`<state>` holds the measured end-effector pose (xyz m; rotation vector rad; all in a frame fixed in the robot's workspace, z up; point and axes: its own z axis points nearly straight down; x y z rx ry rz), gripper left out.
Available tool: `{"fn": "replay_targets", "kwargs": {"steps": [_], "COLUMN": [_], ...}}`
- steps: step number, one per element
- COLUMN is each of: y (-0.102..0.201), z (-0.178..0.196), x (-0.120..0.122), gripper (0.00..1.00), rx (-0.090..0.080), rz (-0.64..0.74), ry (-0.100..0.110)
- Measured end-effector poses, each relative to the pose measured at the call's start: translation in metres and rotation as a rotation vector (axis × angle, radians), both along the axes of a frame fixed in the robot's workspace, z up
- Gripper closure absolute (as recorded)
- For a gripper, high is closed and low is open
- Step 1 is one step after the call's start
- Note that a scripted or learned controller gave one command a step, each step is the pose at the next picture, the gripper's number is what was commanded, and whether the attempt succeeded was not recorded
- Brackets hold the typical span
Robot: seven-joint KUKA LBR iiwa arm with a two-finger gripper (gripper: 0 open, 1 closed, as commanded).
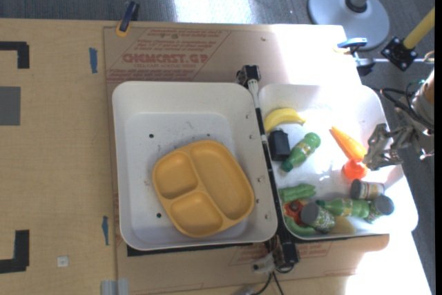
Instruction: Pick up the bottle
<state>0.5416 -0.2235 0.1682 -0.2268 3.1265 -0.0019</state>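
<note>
Claw [384, 147] poised at right bin's [314, 94] edge, grip state indeterminate.
I see the green bottle [301, 151] lying beside a black block [279, 145] and banana [282, 118]; crowding risks a missed grasp.

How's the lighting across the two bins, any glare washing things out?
Camera view: strong light overexposes the right bin, bleaching its floor around the green bottle and banana; the left bin with the yellow tray is evenly lit; the gripper looks blurry.
</note>
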Motion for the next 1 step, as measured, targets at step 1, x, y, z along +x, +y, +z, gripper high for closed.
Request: {"fn": "replay_targets", "kwargs": {"steps": [1], "y": [0.0002], "z": [0.0253], "x": [0.0122], "gripper": [1.0], "rx": [-0.001], "rz": [0.173], "ry": [-0.001]}}
